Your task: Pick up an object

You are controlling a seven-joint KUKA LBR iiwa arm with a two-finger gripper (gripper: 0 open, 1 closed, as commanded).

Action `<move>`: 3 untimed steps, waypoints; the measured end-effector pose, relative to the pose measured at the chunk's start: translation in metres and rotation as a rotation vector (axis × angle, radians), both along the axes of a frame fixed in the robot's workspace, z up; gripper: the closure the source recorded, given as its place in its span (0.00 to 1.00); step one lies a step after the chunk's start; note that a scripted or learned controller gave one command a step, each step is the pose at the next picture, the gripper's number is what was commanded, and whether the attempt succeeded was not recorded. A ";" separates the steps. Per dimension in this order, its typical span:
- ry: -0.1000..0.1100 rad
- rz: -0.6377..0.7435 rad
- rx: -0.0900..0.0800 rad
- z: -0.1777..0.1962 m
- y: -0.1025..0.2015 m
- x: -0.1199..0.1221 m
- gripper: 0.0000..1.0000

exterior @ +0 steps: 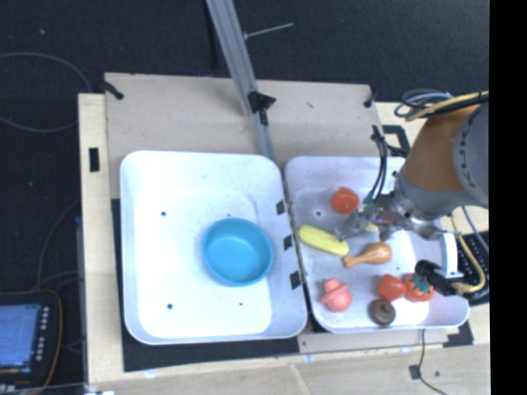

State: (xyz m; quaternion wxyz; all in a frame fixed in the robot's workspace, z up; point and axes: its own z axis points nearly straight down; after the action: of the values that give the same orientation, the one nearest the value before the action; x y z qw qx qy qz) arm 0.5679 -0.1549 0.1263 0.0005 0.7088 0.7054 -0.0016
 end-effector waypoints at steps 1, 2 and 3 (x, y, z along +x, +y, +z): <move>-0.008 -0.004 0.003 0.014 0.001 0.002 1.00; -0.009 0.011 0.005 0.076 0.007 0.009 1.00; -0.008 0.012 0.004 0.122 0.007 0.011 1.00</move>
State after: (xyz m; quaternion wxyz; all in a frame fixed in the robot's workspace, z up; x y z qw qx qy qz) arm 0.5786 -0.1481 0.2487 0.0020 0.7044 0.7098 0.0029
